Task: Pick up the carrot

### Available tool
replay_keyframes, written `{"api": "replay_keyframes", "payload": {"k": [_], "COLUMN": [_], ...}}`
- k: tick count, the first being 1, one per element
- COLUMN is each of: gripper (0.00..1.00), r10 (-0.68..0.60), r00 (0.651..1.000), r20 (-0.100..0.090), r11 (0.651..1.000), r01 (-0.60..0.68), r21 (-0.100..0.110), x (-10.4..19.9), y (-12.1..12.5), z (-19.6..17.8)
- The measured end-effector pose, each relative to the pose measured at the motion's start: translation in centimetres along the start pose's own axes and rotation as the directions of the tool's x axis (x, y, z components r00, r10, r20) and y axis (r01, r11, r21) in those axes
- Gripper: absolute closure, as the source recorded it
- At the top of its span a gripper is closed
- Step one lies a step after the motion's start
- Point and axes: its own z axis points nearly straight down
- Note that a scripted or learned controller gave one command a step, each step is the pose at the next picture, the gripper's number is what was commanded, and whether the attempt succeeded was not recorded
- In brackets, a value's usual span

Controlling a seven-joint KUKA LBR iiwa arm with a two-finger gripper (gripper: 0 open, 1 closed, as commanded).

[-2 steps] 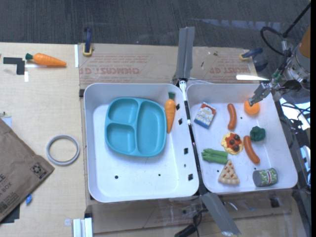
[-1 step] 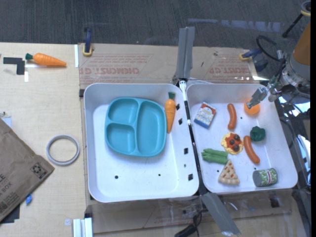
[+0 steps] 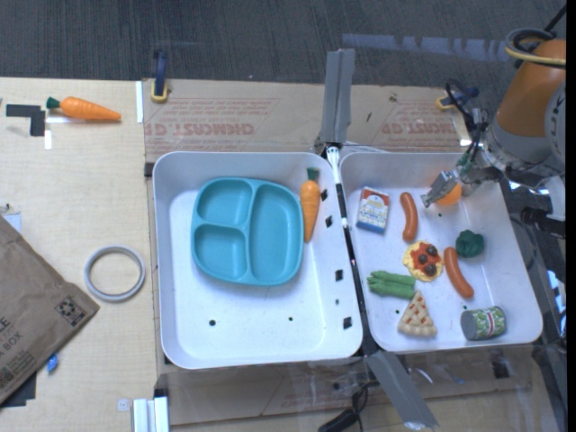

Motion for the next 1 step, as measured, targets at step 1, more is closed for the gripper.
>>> {"api": "replay_keyframes", "payload": {"k": [1], "gripper": [0.0], "r10": [-0.157], "r00": [0.988], "r20": [0.014], "r11": [0.988], "r01": [0.157], "r21": [-0.003], "x": [2.2], "y": [0.5], "z": [-7.51]}}
